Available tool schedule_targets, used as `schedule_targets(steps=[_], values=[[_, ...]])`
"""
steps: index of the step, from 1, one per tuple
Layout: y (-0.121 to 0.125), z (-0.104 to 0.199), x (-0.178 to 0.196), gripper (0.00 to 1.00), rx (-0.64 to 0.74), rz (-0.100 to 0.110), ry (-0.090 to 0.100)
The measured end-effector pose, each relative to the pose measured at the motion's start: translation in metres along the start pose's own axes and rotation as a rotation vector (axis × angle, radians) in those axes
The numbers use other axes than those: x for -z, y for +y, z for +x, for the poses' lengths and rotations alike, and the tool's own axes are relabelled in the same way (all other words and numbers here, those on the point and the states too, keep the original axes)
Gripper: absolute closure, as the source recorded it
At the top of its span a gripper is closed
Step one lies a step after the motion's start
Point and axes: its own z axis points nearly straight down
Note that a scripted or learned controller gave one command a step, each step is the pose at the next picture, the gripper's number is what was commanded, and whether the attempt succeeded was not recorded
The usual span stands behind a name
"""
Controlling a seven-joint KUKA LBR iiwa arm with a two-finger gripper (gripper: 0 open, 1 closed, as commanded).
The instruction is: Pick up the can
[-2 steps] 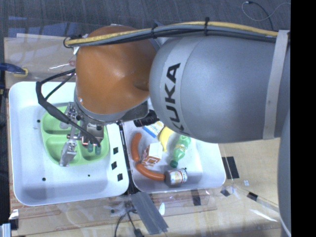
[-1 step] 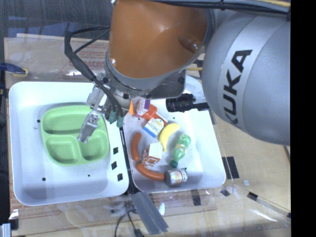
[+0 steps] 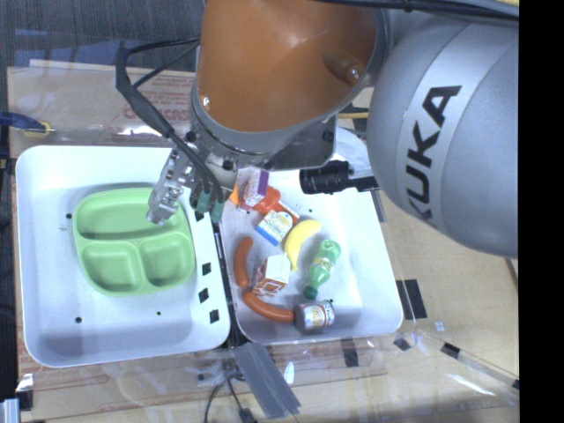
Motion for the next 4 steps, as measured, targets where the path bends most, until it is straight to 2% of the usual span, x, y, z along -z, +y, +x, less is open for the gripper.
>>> schedule_targets(steps=[1, 2, 3, 4], values=[[0.010, -0.032, -0.057, 1.00, 0.311, 0.001, 0.005], [0.040, 0.010, -0.190, 1.00, 0.654, -0.001, 0.006], [0.019, -0.008, -0.074, 1.00, 0.897, -0.003, -0.001], [0.048, -0.012, -0.093, 1.00, 1.068, -0.003, 0.000]])
